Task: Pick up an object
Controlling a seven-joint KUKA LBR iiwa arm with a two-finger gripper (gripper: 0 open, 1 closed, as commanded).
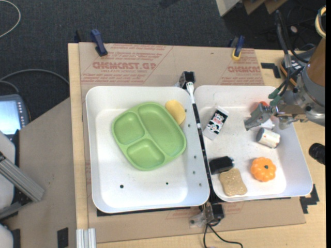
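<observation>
The likeliest target is the small white cylinder (268, 137), lying on its side in the right bin (300, 177) near that bin's far right wall, just beside and below the hand (258, 119). It looks light and rigid, perhaps a little cup or spool; its smooth round flank would probably roll or slip out of a pinch, so a grip across its short barrel, fingers square to the axis, seems the safer hold. The hand hangs over the bin's upper right part, its grey fingers pointing left; whether they are spread or pressed together I cannot tell, and nothing is visibly between them.

Around it in the same bin: an orange toy pumpkin (262, 169) nearer the front, a tan bread-slice toy (231, 182) and a black block (221, 164) towards the dividing wall, and a black-and-white cow-patterned carton (217, 122) farther back. The left bin (98, 138) holds a green divided plate (149, 135) with a yellow lemon-like piece (176, 110) touching its far edge. Both bins rest on the table (155, 61).
</observation>
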